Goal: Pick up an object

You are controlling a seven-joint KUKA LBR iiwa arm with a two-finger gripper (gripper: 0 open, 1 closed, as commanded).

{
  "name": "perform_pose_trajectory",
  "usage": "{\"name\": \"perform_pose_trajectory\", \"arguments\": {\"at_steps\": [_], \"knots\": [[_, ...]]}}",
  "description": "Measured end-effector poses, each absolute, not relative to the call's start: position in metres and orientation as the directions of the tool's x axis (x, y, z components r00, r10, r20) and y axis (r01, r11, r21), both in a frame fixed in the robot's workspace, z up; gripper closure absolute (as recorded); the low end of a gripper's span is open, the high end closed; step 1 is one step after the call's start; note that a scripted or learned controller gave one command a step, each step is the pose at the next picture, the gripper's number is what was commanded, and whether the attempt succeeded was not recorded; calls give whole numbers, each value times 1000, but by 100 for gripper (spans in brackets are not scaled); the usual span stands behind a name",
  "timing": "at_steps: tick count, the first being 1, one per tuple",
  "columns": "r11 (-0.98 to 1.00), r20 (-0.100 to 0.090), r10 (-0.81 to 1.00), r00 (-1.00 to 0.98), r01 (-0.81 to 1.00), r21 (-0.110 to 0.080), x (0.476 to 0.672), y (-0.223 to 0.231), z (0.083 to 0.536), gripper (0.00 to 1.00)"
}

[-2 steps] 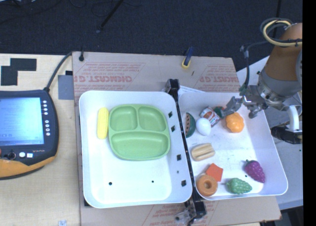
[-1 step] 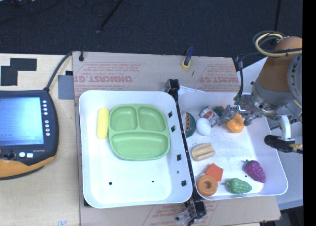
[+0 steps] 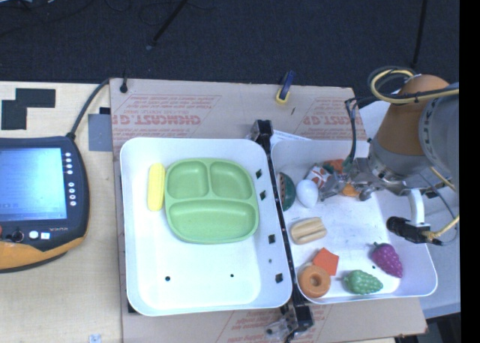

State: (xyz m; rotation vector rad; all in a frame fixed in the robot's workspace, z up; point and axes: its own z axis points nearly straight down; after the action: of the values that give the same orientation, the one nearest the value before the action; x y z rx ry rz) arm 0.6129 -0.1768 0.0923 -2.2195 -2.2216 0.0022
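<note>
My gripper [image 3: 339, 182] reaches in from the right and sits low over the back of the right bin [image 3: 420, 278]. Just left of it lie a white egg [image 3: 307, 193] and a small white and red item [image 3: 318, 174]. A small orange piece [image 3: 350, 191] lies right under the gripper; whether it is held is unclear. Toward the front of the bin are a tan bread roll [image 3: 307, 230], an orange block [image 3: 325, 261], a donut [image 3: 314, 282], a green leafy piece [image 3: 363, 282] and purple grapes [image 3: 387, 259]. A dark green item [image 3: 286, 190] leans at the left wall.
The left bin [image 3: 142, 259] holds a green divided plate [image 3: 211, 201] and a yellow piece [image 3: 155, 186] beside it. A black divider clamp [image 3: 271, 206] runs between the bins. A teach pendant [image 3: 37, 199] lies far left. A black cable end [image 3: 409, 229] hangs over the right bin.
</note>
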Motion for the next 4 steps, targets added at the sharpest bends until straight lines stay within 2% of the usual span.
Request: {"name": "perform_pose_trajectory", "arguments": {"at_steps": [1,2,3,4], "knots": [[0,2,1000,0,1000,-6,612,-177,102,100],[0,0,1000,0,1000,2,614,-176,165,100],[1,-1,1000,-1,1000,2,622,-172,222,100],[3,0,1000,-3,1000,-1,622,-172,228,100]]}}
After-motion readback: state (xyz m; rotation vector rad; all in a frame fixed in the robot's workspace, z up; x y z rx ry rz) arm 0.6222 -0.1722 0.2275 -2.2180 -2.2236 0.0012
